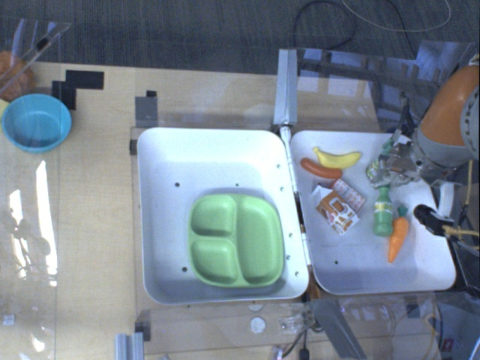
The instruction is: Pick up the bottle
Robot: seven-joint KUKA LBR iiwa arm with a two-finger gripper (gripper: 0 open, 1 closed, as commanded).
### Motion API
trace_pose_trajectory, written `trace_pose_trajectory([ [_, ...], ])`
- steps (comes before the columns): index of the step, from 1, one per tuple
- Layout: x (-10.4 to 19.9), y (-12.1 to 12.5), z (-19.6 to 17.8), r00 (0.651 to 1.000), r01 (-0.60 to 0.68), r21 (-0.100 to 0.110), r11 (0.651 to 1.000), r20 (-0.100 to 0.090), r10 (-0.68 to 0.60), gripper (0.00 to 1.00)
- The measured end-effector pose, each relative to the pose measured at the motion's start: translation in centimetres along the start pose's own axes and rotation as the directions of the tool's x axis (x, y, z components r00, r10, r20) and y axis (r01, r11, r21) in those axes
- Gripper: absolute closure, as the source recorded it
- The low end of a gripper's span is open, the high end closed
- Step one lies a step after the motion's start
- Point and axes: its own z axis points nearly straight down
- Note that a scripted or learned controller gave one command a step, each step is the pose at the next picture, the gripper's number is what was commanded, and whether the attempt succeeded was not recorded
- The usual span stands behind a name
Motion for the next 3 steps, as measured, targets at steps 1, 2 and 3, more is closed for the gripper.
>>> trace_pose_trajectory([
  [1, 5.1, -0.4, -11.0, 1.000, 0.027, 0.007, 1.000, 0.003, -0.027, 1.00],
  [2, 5.1, -0.4, -11.0, 1.000, 0.027, 0.008, 1.000, 0.004, -0.027, 0.00],
  [3, 2.6, 4.6, -3.9, 0.975, 0.220, -0.006, 0.975, 0.007, -0.220, 0.00],
])
